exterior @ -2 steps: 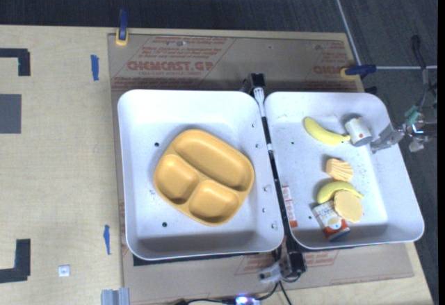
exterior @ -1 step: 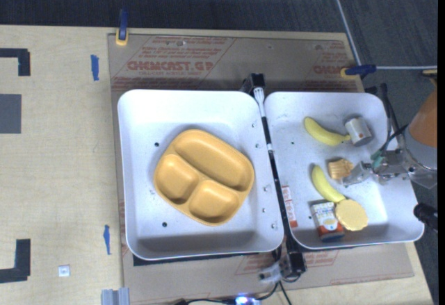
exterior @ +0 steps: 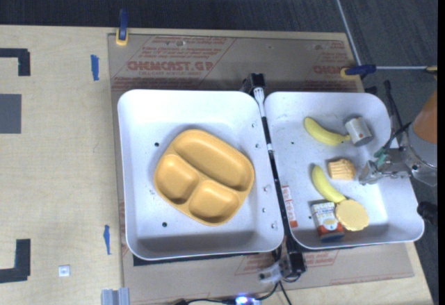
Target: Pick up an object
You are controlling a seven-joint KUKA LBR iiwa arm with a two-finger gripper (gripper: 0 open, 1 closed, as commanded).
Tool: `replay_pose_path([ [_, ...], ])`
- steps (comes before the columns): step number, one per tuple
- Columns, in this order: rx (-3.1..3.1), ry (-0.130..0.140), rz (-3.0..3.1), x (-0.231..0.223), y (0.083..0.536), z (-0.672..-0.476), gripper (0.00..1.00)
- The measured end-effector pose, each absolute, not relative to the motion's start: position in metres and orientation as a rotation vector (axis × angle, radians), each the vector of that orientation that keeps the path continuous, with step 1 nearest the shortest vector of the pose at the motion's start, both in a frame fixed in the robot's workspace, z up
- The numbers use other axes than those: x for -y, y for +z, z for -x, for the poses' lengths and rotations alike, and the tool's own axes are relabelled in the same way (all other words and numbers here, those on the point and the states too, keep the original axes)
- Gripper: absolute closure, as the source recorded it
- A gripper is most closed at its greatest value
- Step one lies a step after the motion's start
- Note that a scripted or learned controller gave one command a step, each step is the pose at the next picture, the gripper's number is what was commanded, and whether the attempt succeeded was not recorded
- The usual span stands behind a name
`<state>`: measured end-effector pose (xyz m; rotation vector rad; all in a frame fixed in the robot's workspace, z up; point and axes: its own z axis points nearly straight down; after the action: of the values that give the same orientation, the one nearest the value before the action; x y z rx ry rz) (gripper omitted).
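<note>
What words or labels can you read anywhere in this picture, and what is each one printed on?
"CHEMCAST GP" in red, blurred so the reading is unsure, on the brown board behind the left bin.
More red print on the board's right end: too blurred to read.
Label on the small red and white carton in the right bin: too small to read.

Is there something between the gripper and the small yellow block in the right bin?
Nothing visible stands between them. The gripper sits just right of the yellow block in the right bin, with bare bin floor in the gap; the bananas lie elsewhere.
</note>
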<state>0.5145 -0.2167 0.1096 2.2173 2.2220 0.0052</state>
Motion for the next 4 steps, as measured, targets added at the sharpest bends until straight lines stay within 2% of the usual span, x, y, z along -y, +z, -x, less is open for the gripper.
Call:
replay_pose_path([
  [1, -2.225, 0.000, -2.221, 0.133, 0.100, -0.525, 1.00],
  [2, -2.223, 0.000, -2.222, 0.134, 0.100, -0.525, 0.00],
  [3, -2.218, 0.005, -2.219, 0.103, 0.086, -0.481, 0.00],
  [4, -2.212, 0.009, -2.214, 0.104, 0.097, -0.483, 1.00],
])
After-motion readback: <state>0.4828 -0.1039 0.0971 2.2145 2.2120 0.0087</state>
